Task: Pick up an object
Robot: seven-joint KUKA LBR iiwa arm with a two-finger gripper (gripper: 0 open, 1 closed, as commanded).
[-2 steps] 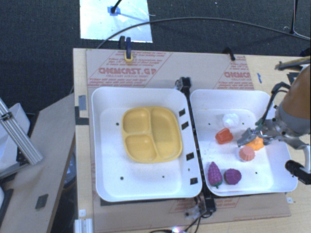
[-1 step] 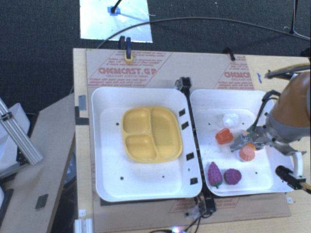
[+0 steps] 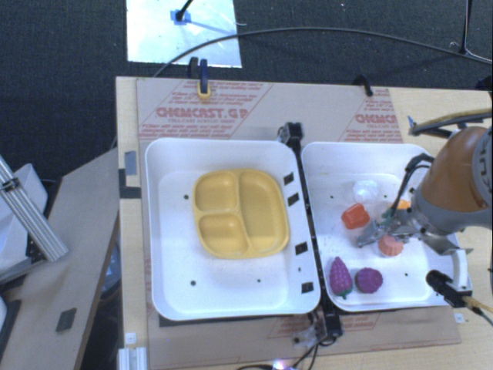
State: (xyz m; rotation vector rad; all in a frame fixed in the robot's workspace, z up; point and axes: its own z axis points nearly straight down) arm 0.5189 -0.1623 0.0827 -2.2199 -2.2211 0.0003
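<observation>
The right bin (image 3: pixel 408 299) holds several small objects. An orange-red piece (image 3: pixel 354 216) lies near its middle, and a salmon-pink piece (image 3: pixel 390 246) sits just right of it. Two purple items rest by the front wall: a berry-shaped one (image 3: pixel 340 276) and a rounder one (image 3: pixel 370 280). A pale translucent object (image 3: pixel 364 189) lies farther back. My gripper (image 3: pixel 379 234) reaches in from the right, low over the bin floor between the orange-red and salmon-pink pieces. It partly covers the salmon-pink piece's top edge. Nothing is visibly lifted.
The left bin (image 3: pixel 173 206) holds a yellow divided plate (image 3: pixel 239 211). A black ridge (image 3: pixel 304 222) with clips separates the two bins. The arm's orange band and grey wrist (image 3: pixel 454 191) hang over the right bin's right side. Cables cross the back of the bench.
</observation>
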